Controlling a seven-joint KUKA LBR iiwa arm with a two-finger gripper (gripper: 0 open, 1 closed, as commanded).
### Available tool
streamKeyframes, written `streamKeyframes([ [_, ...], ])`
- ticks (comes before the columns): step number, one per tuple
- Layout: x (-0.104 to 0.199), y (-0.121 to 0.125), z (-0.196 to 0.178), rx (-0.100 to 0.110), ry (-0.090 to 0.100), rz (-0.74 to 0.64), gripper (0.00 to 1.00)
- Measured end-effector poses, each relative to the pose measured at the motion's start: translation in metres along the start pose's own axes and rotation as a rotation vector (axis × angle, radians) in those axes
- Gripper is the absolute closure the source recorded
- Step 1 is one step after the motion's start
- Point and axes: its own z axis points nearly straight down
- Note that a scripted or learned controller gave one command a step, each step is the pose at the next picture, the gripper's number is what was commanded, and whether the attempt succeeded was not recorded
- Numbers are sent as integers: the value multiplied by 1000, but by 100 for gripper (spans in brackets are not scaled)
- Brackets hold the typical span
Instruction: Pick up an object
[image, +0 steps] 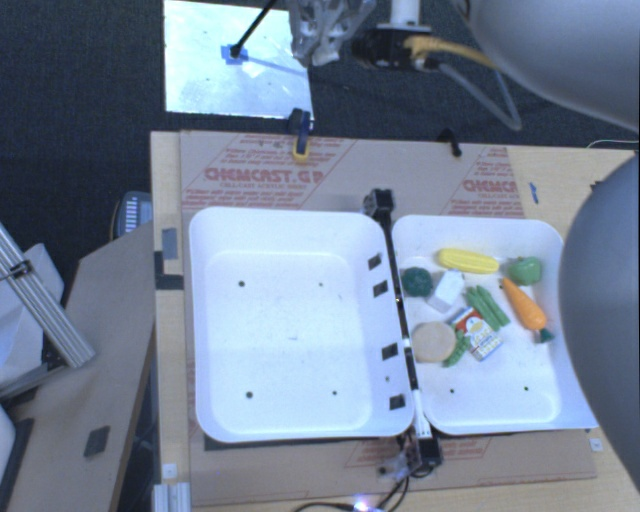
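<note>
Camera view looks down on my tabletop (330, 170) with two white bins side by side. My jaws (322, 38) hang way up at the top of the picture, past the far edge of the tabletop and well apart from both bins. I cannot tell if my jaws are spread or pressed together, because they look blurry and small from here. Nothing shows between them.

My big grey arm (600, 300) fills the right side and covers part of the right bin (500, 400).

All the things I could pick up lie in the right bin, in its far half. A yellow corn (467, 261) lies near the back wall. A green pepper (524, 269) sits just beside it on the right. An orange carrot (526, 305) lies below the pepper. A dark green broccoli (417, 281) sits near the wall between the bins. A round tan cookie (434, 341) lies below it. Green beans (487, 307) lie in the middle, and a small box (479, 333) touches them.

The left bin (290, 330) is white with a few small dots on its floor.
</note>
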Motion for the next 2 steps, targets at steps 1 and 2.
streamKeyframes([
  [1,3,-135,17,8,3,-7,100],
  [2,1,-187,178,23,-7,0,100],
])
